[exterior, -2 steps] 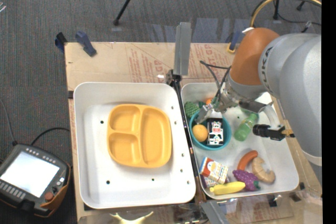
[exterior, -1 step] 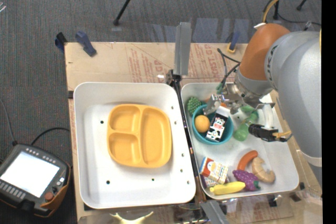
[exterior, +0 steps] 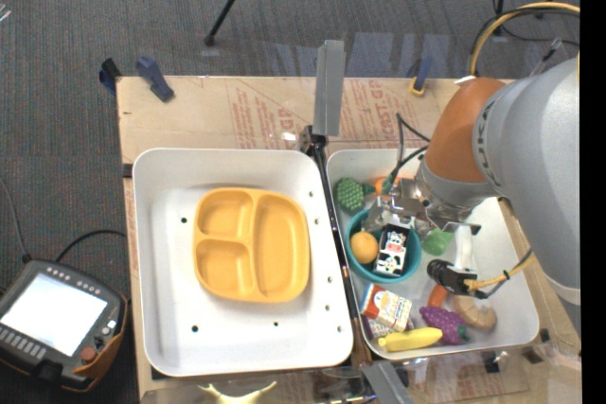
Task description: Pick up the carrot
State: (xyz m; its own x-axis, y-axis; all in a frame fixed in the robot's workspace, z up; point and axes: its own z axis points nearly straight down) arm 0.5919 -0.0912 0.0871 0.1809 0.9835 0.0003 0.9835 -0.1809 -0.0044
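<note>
1. claw (exterior: 393, 220) hangs low in the right bin (exterior: 516, 317), its metal and black parts over the rim of a small teal bowl (exterior: 358, 268) — whether it is released or clenched, i cannot tell.
2. teal bowl is round and glossy; inside lie a smooth orange ball-shaped fruit (exterior: 364, 247) and a small black-and-white carton (exterior: 392, 253).
3. carrot: a small orange sliver (exterior: 381, 184) shows just beside the claw's upper left, next to a bumpy green fruit (exterior: 350, 194); mostly hidden by the wrist, so i am not sure of it.
4. nearer the bin's front edge — a boxy white-and-red carton (exterior: 386, 307), a smooth yellow banana (exterior: 411, 340), a knobbly purple grape bunch (exterior: 443, 321) and a tan, rounded lump (exterior: 473, 313).
5. left bin (exterior: 161, 336) is shallow white plastic and bears a yellow tray (exterior: 252, 243) with three compartments and rounded corners.
6. grey arm (exterior: 540, 156) with its orange band reaches in from the right.
</note>
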